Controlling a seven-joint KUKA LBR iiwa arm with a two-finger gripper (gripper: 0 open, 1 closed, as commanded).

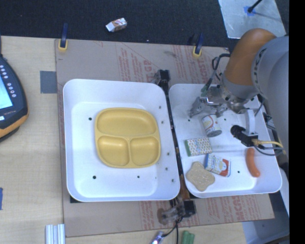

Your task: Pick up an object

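Gripper (206, 105) sat low in the right bin (274, 184), just above the small can (210, 126); can't tell its grip state. Below the can: patterned packet (198, 146), milk carton (217, 164), bread slice (199, 176). Sausage (252, 162) lay right of the can. Yellow tray (127, 137) was in the left bin (76, 151).

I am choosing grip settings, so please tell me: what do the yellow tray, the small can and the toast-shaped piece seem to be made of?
Yellow tray: probably moulded plastic, matte, judging by its even colour and soft rounded dividers.
Small can: likely metal with a printed label; its top looks silvery, but it could be a toy.
Toast-shaped piece: perhaps plastic or foam, dull tan, speckled surface; uncertain.
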